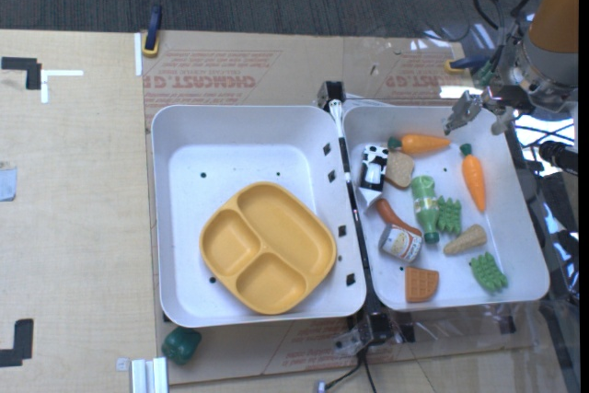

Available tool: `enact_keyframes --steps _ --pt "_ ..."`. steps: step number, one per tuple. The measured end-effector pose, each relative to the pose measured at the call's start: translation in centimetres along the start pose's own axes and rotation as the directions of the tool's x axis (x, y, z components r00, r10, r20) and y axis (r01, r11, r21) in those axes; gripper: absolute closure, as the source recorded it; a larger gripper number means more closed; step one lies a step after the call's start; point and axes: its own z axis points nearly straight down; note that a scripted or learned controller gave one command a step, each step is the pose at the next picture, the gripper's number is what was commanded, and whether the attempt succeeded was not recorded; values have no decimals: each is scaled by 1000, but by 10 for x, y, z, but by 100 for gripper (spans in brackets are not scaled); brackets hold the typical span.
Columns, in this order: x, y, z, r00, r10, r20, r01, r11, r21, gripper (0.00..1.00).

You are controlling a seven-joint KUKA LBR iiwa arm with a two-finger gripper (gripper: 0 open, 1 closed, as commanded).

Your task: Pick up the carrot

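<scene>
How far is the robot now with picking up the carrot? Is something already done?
Nothing looks done yet. Two carrots lie in the right bin: one carrot flat near the far wall, the other carrot beside it toward the right wall. In hand: the gripper hovers over the bin's far right corner, above both, with nothing between its fingers. Left: descend, close on a carrot, lift.

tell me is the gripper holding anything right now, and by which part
Nothing is held. The gripper hangs over the right bin's far edge with nothing between its fingers; both carrots lie in the bin.
</scene>
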Motion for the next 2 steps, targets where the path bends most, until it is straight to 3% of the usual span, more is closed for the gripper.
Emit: enact_keyframes --steps 1,2 --pt "-42 -2 117 1000 -14 -11 14 1000 2 0" --pt "-44 -1 109 1000 -18 -4 18 1000 1 100"
